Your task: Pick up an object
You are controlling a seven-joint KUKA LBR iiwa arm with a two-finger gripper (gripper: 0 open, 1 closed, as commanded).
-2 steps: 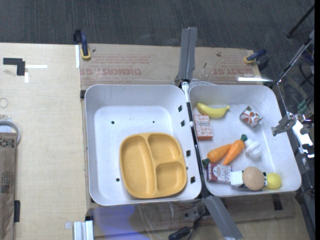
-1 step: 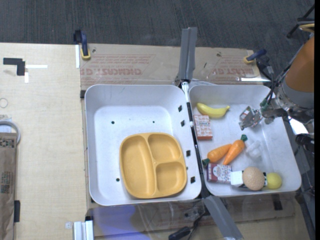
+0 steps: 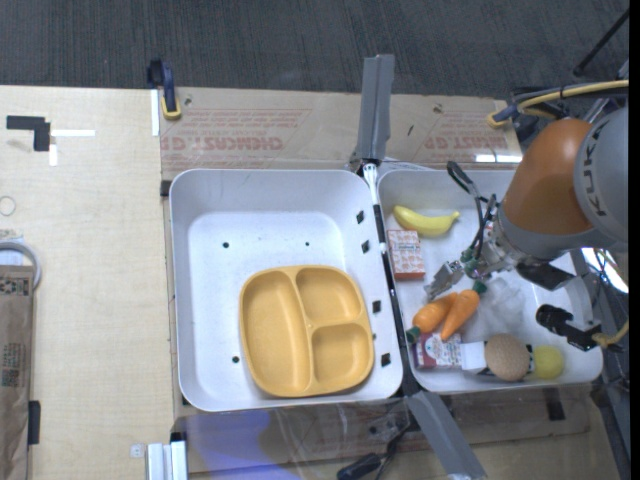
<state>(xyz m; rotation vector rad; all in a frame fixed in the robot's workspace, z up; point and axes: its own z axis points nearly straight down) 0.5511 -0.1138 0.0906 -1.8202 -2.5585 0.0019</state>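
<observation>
My claw (image 3: pixel 447 280) hovers low in the right bin (image 3: pixel 585 368), carrots (image 3: pixel 447 311) just beneath; finger state I cannot tell. Next: descend and close.

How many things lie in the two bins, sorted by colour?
Yellow: 3: divided plate, banana, ball
Orange: 2: carrots
Red and white: 2: small box, packet
Tan: 1: round ball
Total: 8
</observation>
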